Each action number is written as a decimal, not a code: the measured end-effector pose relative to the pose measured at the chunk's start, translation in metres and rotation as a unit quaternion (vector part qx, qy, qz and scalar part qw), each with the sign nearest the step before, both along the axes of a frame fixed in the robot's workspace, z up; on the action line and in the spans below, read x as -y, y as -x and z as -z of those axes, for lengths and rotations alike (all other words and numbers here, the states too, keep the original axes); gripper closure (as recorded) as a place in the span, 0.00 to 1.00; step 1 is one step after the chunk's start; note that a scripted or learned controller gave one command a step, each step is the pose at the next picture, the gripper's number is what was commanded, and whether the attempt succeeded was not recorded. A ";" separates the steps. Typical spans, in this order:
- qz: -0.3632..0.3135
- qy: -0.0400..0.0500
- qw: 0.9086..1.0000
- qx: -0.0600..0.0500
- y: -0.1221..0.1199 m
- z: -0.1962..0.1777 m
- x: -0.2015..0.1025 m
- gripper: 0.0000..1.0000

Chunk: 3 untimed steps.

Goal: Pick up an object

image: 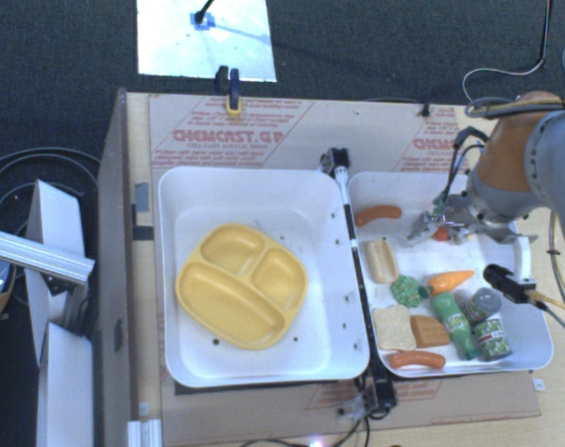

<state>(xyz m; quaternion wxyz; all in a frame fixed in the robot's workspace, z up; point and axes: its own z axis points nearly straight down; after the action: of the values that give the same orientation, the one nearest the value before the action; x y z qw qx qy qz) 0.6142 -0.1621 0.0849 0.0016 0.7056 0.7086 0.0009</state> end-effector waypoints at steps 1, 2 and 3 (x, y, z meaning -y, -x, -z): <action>-0.001 0.000 1.000 0.002 -0.056 -0.075 0.000 0.00; 0.001 0.000 1.000 0.000 -0.002 -0.131 -0.011 0.00; 0.002 0.000 1.000 -0.002 -0.022 -0.047 0.003 0.00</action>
<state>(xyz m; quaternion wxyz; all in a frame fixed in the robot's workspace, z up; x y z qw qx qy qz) 0.6358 -0.1653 0.1321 -0.0002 0.7067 0.7075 -0.0003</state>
